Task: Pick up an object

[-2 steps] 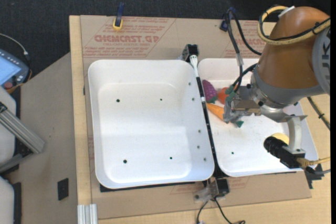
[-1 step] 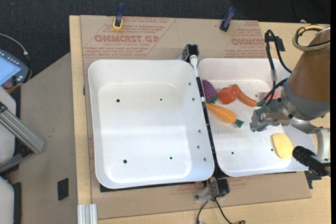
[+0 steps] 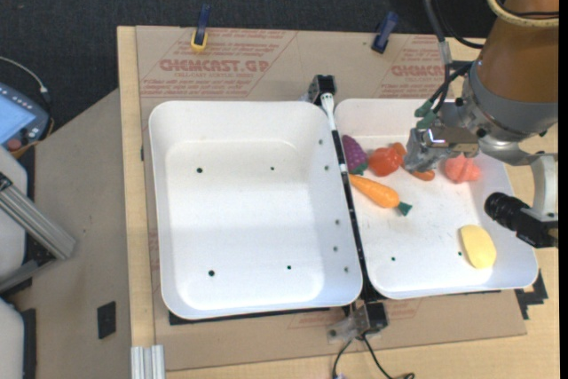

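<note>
two white bins (image 3: 240,217) sitting side by side on a brown cardboard sheet (image 3: 266,58), with blue clamps (image 3: 202,27) clipped along its back edge

A brown board (image 3: 266,58) bears two white bins (image 3: 177,217) side by side.

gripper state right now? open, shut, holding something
Gripper: cannot be told. It sits low in the right bin beside the red tomato, with nothing visibly held.
</note>
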Controlling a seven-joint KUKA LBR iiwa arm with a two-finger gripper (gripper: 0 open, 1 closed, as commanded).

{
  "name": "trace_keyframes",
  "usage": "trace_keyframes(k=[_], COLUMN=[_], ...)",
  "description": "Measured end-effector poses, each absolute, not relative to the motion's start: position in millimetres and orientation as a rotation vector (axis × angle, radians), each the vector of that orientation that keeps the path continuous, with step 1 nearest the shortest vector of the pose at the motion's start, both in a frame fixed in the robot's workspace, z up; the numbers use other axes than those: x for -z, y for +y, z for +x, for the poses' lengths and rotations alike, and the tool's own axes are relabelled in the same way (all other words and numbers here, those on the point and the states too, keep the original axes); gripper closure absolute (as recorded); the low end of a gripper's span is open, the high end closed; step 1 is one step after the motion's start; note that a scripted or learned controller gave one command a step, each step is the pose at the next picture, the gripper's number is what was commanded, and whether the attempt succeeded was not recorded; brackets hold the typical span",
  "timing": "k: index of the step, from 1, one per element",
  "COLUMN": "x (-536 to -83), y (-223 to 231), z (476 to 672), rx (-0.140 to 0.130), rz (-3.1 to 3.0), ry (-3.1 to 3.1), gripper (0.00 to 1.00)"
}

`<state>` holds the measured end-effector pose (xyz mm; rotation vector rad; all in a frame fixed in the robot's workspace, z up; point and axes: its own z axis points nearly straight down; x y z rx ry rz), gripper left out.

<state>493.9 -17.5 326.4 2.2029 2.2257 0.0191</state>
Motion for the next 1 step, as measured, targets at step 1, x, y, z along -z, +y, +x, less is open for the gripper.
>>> trace_keyframes(k=[1], x=[-277.0], y=[5.6], z=[478.7], rx=[0.004], rz=[2.223], ry=[2.226], gripper=[1.00])
